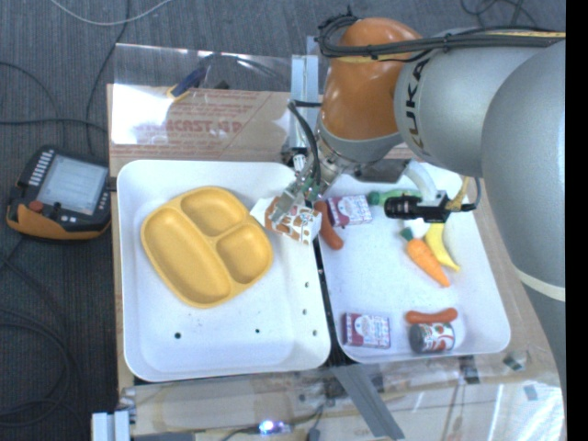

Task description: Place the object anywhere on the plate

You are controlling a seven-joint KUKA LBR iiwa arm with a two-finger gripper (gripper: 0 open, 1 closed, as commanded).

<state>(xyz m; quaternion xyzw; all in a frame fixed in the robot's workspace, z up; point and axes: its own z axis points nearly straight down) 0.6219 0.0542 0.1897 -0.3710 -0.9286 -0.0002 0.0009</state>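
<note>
Looming over the upper right of the frame, the grey arm (496,108) I am running remotely reaches in across the bench, its orange band topping the wrist at top centre. Below it sit the two white bins: the left bin (220,338) fills the centre-left of the frame, the right bin (478,329) the centre-right, their walls touching down the middle. The yellow plate (204,242), a three-compartment tray, lies in the upper part of the left bin, angled, presumably so any compartment can take a drop.

The gripper (308,186) hangs at centre frame, just above the seam between the bins. Under its tip is a small carton (292,219), orange and white, tilted, sitting just right of the plate's rim and seemingly off it. I judge this the object being carried, but I cannot tell whether the jaws are wide, narrow or clamped on it; the wrist hides them.

Remaining items crowd the right bin: a carrot (426,259) and banana (439,244) at right, a second carton (366,330) and a can (432,338) at the bottom, a sausage (330,231) near the seam. A pendant (60,196) rests at far left.
</note>
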